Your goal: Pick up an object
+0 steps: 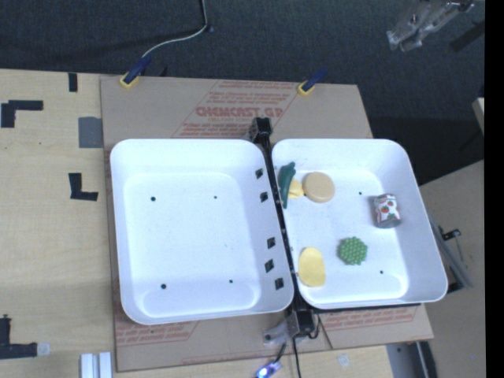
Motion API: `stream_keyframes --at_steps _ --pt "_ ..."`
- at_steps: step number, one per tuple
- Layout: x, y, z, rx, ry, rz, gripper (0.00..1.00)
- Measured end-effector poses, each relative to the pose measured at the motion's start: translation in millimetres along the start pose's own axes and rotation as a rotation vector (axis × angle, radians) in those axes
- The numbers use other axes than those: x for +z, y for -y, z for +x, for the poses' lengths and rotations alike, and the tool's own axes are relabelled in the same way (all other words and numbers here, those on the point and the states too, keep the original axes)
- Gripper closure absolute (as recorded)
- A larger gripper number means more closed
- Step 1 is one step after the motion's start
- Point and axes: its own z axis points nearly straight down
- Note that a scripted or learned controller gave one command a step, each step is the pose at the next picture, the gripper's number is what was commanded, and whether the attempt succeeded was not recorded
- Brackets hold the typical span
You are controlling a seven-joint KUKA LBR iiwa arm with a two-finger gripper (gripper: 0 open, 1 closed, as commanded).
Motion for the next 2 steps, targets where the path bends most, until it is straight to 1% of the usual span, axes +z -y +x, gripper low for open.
stream_keyframes --at_steps 1,2 --pt "6.9 28.6 -37.1 0.004 -0.002 0.014 1.0" --pt "60.7 99.5 -23.5 0.003 -0.004 0.021 1.0"
